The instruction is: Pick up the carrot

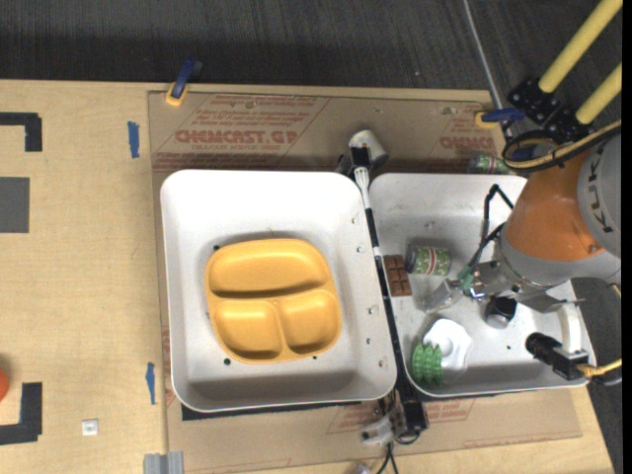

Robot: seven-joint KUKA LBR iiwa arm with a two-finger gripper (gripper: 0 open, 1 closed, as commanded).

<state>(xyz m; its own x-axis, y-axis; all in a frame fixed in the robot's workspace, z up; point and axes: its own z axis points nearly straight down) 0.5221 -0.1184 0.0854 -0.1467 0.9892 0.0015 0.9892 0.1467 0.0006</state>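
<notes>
1. We are looking down on two white bins, and the arm [583, 235] reaches over the right bin [434, 197] with its orange band [548, 220] above the wrist.
2. The gripper [466, 286] hangs low near the middle of that bin, just beside a green can [428, 259]. We cannot tell whether it is spread or pressed together, and we see nothing gripped in it.
3. A brown block [396, 275] lies by the bin's left wall, with a white and green item [439, 352] nearer the front.
4. As for the carrot, we cannot tell where it lies or which way its long axis points.
5. A small orange-red patch [3, 383] sits on the surface at the far left edge, too cut off to name.
6. The left bin [183, 265] holds a yellow divided tray [274, 296].
</notes>
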